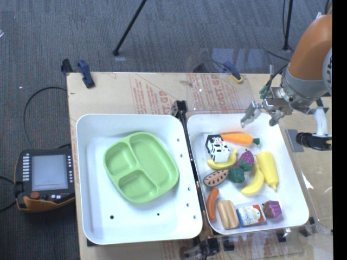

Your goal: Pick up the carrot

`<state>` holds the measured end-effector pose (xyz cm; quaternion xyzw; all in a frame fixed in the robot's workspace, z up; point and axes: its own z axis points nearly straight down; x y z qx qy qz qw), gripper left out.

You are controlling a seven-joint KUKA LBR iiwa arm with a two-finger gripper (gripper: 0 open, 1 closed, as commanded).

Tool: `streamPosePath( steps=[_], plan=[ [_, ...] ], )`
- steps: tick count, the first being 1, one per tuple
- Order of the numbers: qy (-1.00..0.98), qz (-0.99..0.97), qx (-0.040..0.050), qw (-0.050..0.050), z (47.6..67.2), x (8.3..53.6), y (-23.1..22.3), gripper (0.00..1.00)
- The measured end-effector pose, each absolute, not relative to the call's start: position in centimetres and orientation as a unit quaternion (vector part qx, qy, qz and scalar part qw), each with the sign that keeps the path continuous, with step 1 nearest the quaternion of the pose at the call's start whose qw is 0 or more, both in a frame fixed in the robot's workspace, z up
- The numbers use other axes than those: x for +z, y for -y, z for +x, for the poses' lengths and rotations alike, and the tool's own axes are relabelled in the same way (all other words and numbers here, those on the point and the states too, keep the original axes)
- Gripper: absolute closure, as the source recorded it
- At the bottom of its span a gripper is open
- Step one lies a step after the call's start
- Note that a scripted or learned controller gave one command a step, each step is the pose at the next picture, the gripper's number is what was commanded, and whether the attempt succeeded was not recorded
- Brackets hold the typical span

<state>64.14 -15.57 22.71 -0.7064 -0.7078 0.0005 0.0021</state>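
Note:
The orange carrot (pixel 238 138) with a green stem end lies sideways near the back of the right bin (pixel 290 161), just right of a black-and-white carton (pixel 217 148). My gripper (pixel 263 117) hangs above the bin's back rim, a little behind and to the right of the carrot and apart from it. Its two fingers (pixel 251 114) are spread open with nothing between them.
Packed in the right bin are two bananas (pixel 254 184), a yellow corn cob (pixel 267 169), broccoli (pixel 236 174), a purple fruit (pixel 246 160), a sausage (pixel 212 203), a hot dog (pixel 227 214) and small packets. A green divided plate (pixel 141 167) sits in the left bin (pixel 89 199).

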Motion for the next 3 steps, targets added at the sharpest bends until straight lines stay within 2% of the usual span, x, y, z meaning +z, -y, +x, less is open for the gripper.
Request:
streamPosePath(
  steps=[1, 2, 3],
  plan=[
    [0.71, -0.704, 0.0002, 0.002, 64.4, 11.0, 18.3, 0.0],
    [0.694, -0.72, 0.0009, 0.004, 64.4, 8.6, 15.8, 0.0],
    [0.694, -0.72, 0.004, 0.008, 64.2, 9.5, 15.8, 1.0]
  ],
)
